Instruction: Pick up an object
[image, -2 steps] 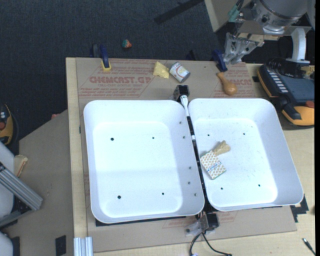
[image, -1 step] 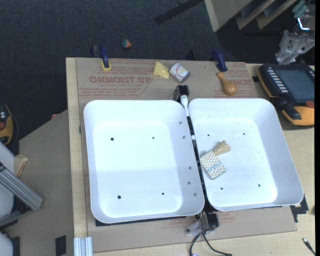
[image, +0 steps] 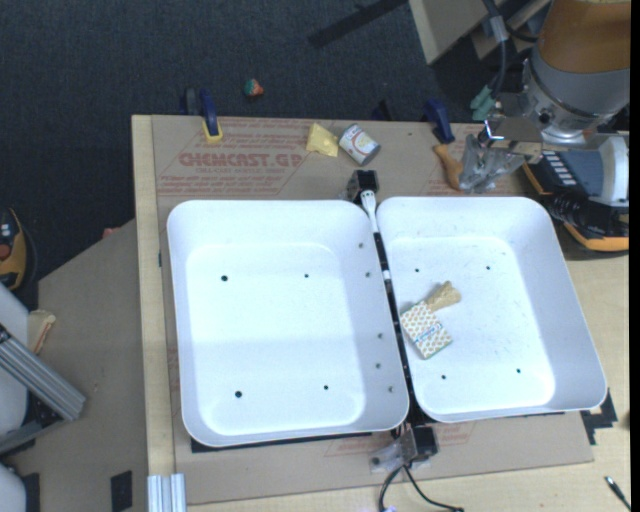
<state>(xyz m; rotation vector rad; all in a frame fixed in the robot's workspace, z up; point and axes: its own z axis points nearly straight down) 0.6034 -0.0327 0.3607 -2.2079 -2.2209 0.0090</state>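
Observation:
In the right bin (image: 560, 300), near its left wall, lies a small patterned packet (image: 426, 330). A tan scrap (image: 443, 296) touches the packet's upper corner. My gripper (image: 484, 168) hangs beyond the far rim of the right bin, over the cardboard base, well apart from both objects. The grey arm with its orange band (image: 585, 35) rises to the top right. Nothing is visibly held in the gripper.
The left bin (image: 200, 330) sits beside the right one, with a black divider strip (image: 380, 270) between them. On the cardboard behind the bins lie a yellow piece (image: 322, 141), a small box (image: 359, 144) and an orange-tan item (image: 449, 166). Blue clamps (image: 209, 113) hold the board's far edge.

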